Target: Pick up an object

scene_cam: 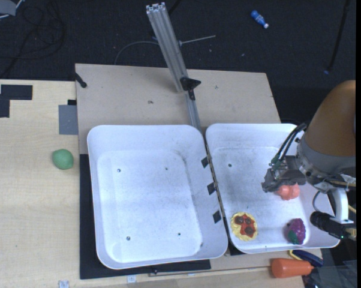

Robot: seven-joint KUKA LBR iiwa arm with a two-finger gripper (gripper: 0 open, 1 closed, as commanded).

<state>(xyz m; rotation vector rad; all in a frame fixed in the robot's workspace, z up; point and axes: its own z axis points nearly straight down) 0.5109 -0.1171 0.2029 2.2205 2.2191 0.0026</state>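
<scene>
We see orange-red object point(288, 191) in right bin point(246, 143), near right wall, directly under gripper point(276, 182). Jaw state: we cannot tell. Yellow-red piece point(244, 226) and purple object point(296, 230) lie toward near edge. Green ball point(63, 159) sits on bench, left of left bin point(144, 197).

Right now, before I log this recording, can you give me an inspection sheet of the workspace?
Surface: two white bins, left bin and right bin, on a tan board.
Job's things: orange-pink object, yellow-and-red item and purple item, all in the right bin.
Clutter: green ball left of the bins; orange object in front of the right bin.
Grippers: gripper low over the right bin, against the orange-pink object; grasp unclear.
Cables: dark cables on the floor behind.
Surroundings: slanted metal rail; small blue object.
</scene>
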